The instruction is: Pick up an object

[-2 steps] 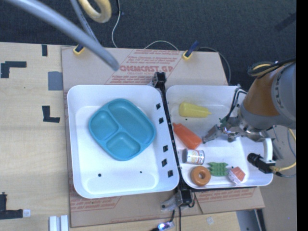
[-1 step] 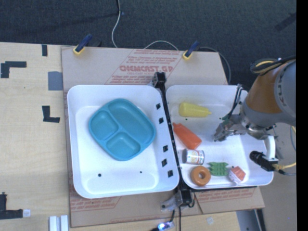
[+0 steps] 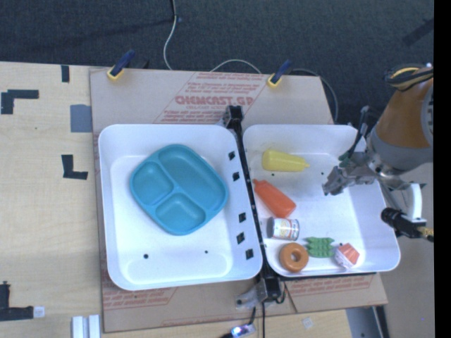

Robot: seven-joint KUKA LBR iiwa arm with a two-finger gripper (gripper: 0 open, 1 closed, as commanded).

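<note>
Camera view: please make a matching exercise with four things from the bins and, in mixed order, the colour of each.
Things:
1. divided plate
2. corn cob
3. carrot
4. toothed toy

Colours:
A. green
B. orange
C. blue
D. yellow

Pairs: 1-C, 2-D, 3-B, 4-A
</note>
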